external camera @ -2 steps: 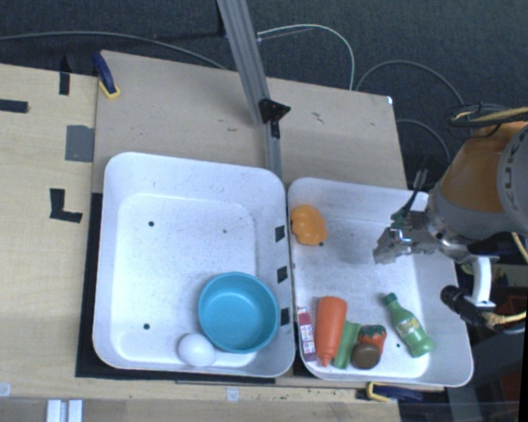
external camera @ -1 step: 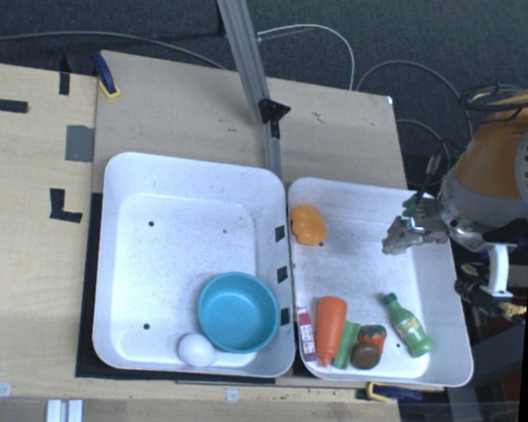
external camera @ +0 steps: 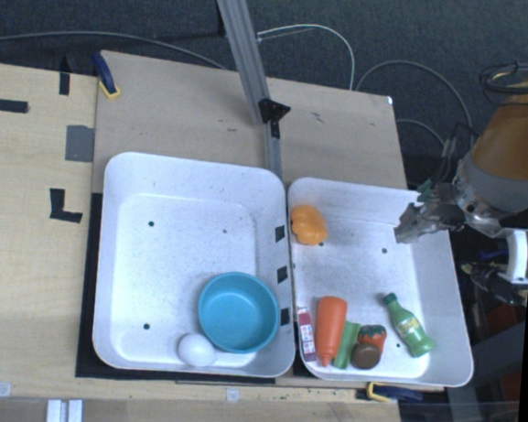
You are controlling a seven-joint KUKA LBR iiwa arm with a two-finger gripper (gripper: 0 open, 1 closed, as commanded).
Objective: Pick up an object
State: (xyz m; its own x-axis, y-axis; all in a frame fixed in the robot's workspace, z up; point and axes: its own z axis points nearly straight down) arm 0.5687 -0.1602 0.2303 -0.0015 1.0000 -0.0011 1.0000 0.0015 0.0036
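My gripper (external camera: 412, 225) hangs over the upper right edge of the right bin (external camera: 374, 215), with nothing visible between its fingers. In that bin an orange fruit (external camera: 309, 225) lies at the top left. Along the bottom edge sit a red packet (external camera: 306, 333), an orange carrot (external camera: 329, 329), a small green piece (external camera: 348, 344) and a brown and red item (external camera: 368, 346). A green bottle (external camera: 407, 325) lies at the lower right. The left bin (external camera: 155, 196) holds a blue bowl (external camera: 237, 312) and a white ball (external camera: 197, 348) near its front.
A grey metal pole (external camera: 250, 57) slants across the board behind the bins. Cables (external camera: 351, 57) loop at the back right. The arm's orange band (external camera: 515, 126) stands at the right edge. Tape marks lie on the bench to the left.
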